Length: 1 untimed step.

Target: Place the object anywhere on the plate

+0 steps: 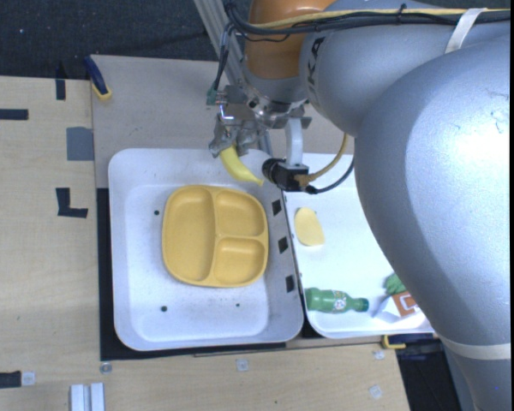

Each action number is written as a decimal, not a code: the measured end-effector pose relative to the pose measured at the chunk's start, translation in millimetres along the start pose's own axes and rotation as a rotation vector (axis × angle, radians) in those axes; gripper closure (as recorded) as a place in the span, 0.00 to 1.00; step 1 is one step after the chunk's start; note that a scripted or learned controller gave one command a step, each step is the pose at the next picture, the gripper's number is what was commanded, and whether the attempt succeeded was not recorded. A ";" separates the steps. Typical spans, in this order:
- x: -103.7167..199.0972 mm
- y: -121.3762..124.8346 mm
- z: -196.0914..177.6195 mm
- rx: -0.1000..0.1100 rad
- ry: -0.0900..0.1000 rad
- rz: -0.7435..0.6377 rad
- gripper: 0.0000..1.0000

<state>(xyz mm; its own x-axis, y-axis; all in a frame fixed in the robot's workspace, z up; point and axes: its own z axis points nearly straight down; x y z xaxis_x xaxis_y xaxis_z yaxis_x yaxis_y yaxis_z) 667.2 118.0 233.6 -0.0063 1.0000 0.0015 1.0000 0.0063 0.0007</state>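
I'm up over the far rim of the left bin (pixel 133 229), and there's a banana (pixel 240 168) hanging out from under my gripper (pixel 233 146). Its upper end sits right between my fingers, so I call it held, pinched near one tip with the rest curving down and to the right. From this slant I can't quite make out how much of each finger is on it, so the grip may be shallower than I'd like.

It looks like a toy banana: light, stiff, smooth-skinned, probably a bit slick. No fear of crushing it. The worry is the curve and the end grip; a thing held by its tip can swing or pivot in my jaws. A hold at the thick middle, across the narrow width, would be steadier.

The yellow plate (pixel 214 235) lies just below the dangling end, three compartments, sitting flat in the left bin. The banana's low tip is just short of the plate's far rim, not yet over it.

In the right bin (pixel 343 229) rest a pale yellow piece (pixel 309 227) and a green bottle (pixel 334 300), well clear of my path.

Next, by my reckoning: ease toward the plate's middle, lower, then let go.
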 end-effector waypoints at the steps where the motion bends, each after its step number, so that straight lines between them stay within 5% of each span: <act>1: -3.1 -0.7 0.7 0.002 -0.002 0.003 0.00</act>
